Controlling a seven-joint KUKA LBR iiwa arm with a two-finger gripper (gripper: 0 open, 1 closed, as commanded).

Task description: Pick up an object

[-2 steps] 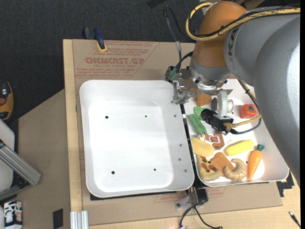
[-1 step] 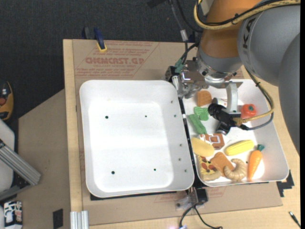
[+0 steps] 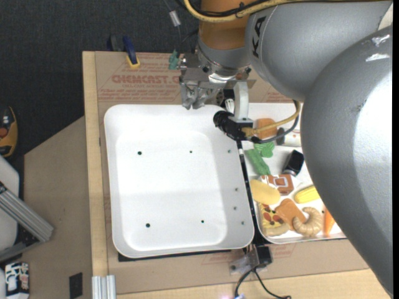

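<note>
My gripper (image 3: 196, 97) hangs over the far edge of the left white bin (image 3: 124, 167), close to its back right corner. I see nothing gripped in it. The objects lie in the right bin (image 3: 269, 237), partly hidden under the arm: a green leafy piece (image 3: 259, 157), a small black block (image 3: 293, 162), an orange piece (image 3: 265, 128), a yellow wedge (image 3: 265, 194), a yellow banana-like piece (image 3: 307, 195), a tan pretzel (image 3: 307, 222) and a brown-and-white square (image 3: 281, 182).
The grey arm covers the right side and the right bin's far part. Brown cardboard (image 3: 143, 76) lies behind the bins, with a blue-and-yellow clamp (image 3: 131, 52) at its back edge. A metal rail (image 3: 25, 213) sits at the left.
</note>
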